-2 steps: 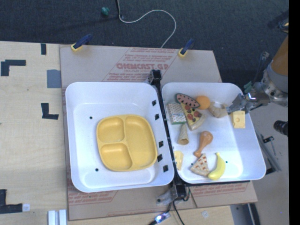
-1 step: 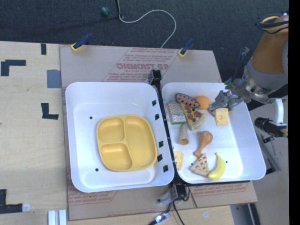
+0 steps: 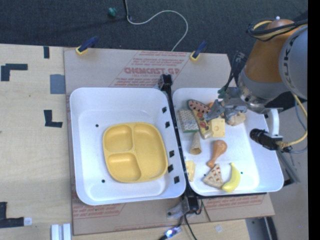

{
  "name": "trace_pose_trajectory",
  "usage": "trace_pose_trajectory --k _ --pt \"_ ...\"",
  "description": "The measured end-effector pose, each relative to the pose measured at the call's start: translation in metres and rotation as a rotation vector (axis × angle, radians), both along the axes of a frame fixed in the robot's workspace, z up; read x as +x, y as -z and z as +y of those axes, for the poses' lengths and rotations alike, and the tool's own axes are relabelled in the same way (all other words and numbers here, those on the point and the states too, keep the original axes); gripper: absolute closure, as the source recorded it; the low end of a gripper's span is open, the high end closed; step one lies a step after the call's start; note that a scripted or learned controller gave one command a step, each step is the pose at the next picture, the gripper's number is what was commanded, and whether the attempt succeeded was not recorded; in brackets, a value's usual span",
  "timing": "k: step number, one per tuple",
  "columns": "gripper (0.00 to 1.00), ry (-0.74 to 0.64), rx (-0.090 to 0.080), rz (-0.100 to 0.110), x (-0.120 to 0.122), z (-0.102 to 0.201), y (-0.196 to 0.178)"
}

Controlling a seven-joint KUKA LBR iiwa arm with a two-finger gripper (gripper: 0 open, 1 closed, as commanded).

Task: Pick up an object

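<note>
Curved, smooth yellow banana (image 3: 231, 178).

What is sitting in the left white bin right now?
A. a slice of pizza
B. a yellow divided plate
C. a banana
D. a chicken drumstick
B. The yellow divided plate lies alone in the left bin, while the banana, drumstick and pizza slice all lie in the right bin.
</note>
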State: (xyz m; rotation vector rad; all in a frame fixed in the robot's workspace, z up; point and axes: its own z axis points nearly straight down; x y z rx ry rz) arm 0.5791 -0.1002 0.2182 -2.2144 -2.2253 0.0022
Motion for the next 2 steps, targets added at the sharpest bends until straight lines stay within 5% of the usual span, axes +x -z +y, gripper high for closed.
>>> trace_pose_trajectory --k 2 --pt "1.0 -0.001 0.001 0.0 -0.012 0.098 0.001"
